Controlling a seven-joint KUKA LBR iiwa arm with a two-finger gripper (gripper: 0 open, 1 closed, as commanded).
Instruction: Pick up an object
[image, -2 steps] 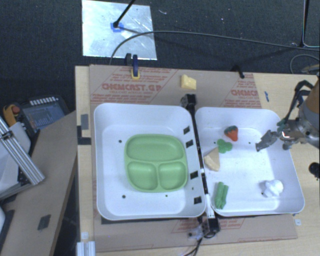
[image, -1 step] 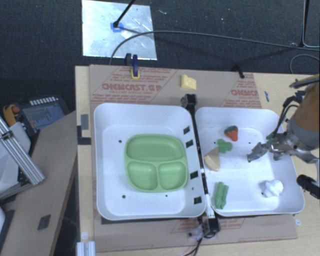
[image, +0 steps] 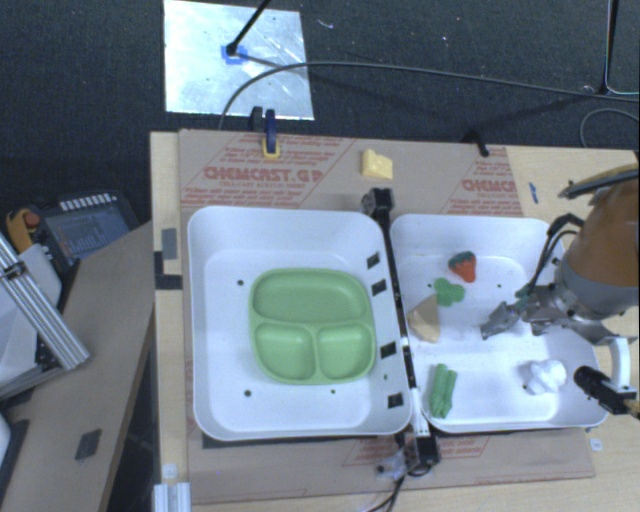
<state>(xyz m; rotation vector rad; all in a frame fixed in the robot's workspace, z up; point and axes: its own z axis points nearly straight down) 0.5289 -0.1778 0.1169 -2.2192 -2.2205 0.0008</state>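
Gripper (image: 497, 322) low over the middle of the right bin (image: 510, 232), nothing seen between its fingers.

Its fingers look nearly closed, though the slant makes that hard to judge; a strawberry (image: 462, 265) and a green piece (image: 450, 293) lie toward the bin's far edge, a beige wedge (image: 426, 320) near its left wall, a green bundle (image: 441, 389) at its near left corner, a white lump (image: 545, 376) toward its near right corner; the left bin (image: 220, 240) bears a green divided plate (image: 310, 325); a yellow block (image: 376, 164) sits on the bench beyond both bins.
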